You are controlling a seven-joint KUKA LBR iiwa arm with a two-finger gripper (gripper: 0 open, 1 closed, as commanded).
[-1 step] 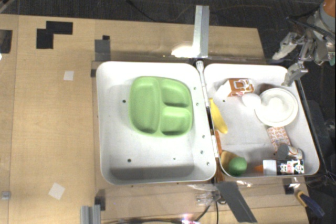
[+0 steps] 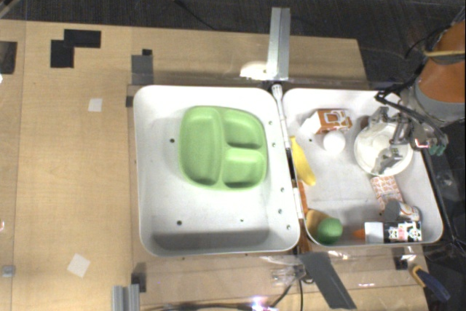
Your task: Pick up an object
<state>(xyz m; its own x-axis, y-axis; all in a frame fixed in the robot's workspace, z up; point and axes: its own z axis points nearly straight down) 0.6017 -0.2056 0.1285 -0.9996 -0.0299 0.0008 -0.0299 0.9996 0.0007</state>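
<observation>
My gripper point(image 2: 392, 146) hangs low at the right side of the right bin point(image 2: 342, 189), right over a round white dish-like object point(image 2: 368, 146). The arm with its orange band point(image 2: 444, 80) reaches in from the right edge. Other pickable things lie in this bin: a yellow banana point(image 2: 301, 164) along the left wall, a white ball point(image 2: 333, 142) beside a brown-and-white packet point(image 2: 331, 120), a green ball point(image 2: 329, 229) at the front, a patterned pink packet point(image 2: 386, 188), and a small black-and-white box point(image 2: 397, 231) in the front right corner. Whether anything is held is not visible.
The left bin point(image 2: 156, 178) holds a green divided plate point(image 2: 222, 147). A metal post point(image 2: 279, 44) stands behind the wall between the bins. Bare floor shows in the middle of the right bin. Cables trail near the arm at the right.
</observation>
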